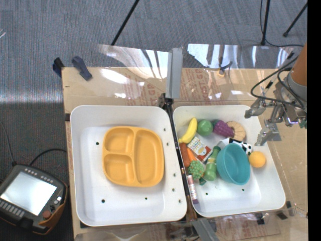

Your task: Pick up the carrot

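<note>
The carrot [185, 155] is an orange stick lying along the left wall of the right bin [235, 205]. Its lower end is tucked under the broccoli [196, 169] and a small carton [199, 147] lies against its right side. My gripper [259, 124] hangs over the bin's upper right part, well to the right of the carrot. It is open, and nothing sits between its fingers. A teal bowl [233, 163] and other toys lie between the gripper and the carrot.
The right bin also holds a banana [189, 130], a green fruit [204, 127], purple grapes [224, 129], a green bottle [211, 167] and an orange [257, 159]. A yellow divided plate [133, 155] sits in the left bin [85, 134].
</note>
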Robot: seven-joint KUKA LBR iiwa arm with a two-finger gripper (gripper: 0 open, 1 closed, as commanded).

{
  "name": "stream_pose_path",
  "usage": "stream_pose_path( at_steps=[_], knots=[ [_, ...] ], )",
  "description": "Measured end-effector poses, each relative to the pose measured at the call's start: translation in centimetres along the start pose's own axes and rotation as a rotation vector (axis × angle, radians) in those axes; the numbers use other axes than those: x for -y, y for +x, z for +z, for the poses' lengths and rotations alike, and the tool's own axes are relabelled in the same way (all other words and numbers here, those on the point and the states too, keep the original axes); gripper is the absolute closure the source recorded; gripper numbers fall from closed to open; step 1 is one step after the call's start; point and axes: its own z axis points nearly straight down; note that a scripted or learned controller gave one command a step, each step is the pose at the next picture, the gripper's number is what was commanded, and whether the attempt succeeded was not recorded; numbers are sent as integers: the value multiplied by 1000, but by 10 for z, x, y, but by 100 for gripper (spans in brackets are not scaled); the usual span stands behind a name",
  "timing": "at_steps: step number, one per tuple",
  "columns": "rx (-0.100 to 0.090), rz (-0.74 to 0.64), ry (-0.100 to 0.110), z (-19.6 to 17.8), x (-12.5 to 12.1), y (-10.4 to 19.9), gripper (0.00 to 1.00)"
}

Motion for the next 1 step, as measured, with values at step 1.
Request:
stream_pose_path(
  at_steps=[1],
  knots=[
    [4, -92, 1, -28, -3, -3, 0]
  ],
)
